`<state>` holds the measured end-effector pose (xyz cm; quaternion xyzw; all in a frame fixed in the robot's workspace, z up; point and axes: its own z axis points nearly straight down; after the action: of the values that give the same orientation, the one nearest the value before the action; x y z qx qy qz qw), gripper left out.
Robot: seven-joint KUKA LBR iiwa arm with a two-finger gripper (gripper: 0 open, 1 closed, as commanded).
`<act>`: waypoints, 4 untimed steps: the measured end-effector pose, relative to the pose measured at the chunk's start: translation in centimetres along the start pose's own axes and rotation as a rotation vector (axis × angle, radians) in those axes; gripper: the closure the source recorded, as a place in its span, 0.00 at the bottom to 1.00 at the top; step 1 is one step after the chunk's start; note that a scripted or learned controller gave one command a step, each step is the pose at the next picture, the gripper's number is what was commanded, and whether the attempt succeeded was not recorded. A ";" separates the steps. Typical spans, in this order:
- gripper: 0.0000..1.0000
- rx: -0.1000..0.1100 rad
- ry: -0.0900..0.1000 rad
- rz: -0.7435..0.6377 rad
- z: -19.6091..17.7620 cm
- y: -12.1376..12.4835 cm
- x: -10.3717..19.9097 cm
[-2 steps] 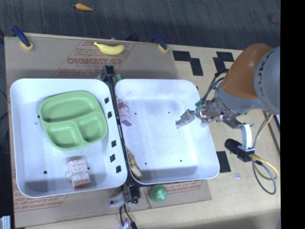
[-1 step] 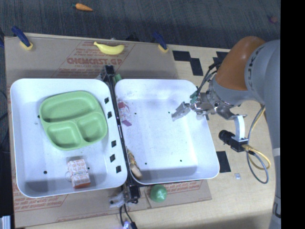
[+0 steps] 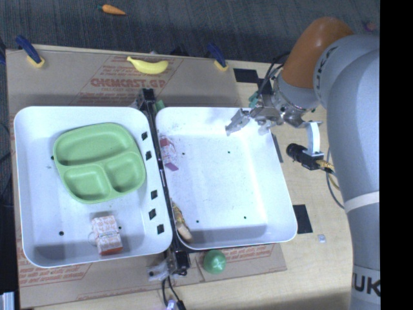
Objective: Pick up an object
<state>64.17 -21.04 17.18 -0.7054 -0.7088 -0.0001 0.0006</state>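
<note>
A: Where was the arm [image 3: 348,128] at that moment?

B: It entered from 3 o'clock. The grey body filled the right side, and the orange band [image 3: 310,47] was at about 1 o'clock of the frame. The gripper [image 3: 237,123] was over the far right corner of the right bin [image 3: 226,186], at about 1 o'clock of that bin.

A: Was the gripper holding something?

B: I could not tell how far it was open; the fingers were too small and blurred. I saw nothing between them.

A: And the things to pick up?

B: In the left bin [image 3: 32,173] lay a green divided tray [image 3: 100,161], near the centre and toward 12 o'clock. A small printed packet [image 3: 106,233] lay at 6 o'clock of that tray, apart from it. In the right bin, a red and white wrapper [image 3: 168,152] lay against the left wall, at about 10 o'clock. A small tan object [image 3: 181,227] was at the 7 o'clock corner, touching the wall.

A: Anything outside the bins?

B: Yes. A yellow banana [image 3: 148,64] lay on the cardboard [image 3: 97,82] at 12 o'clock of the left bin. A green ball [image 3: 215,261] sat just below the right bin, at 6 o'clock. An orange piece [image 3: 113,9] lay on the dark floor at 11 o'clock of the frame. Blue clamps [image 3: 29,50] held the far cardboard edge.
</note>
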 end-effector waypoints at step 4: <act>0.00 0.002 0.000 0.002 -4.6 -5.7 2.4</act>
<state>58.42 -18.70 21.78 -0.7061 -0.7081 0.0005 0.0011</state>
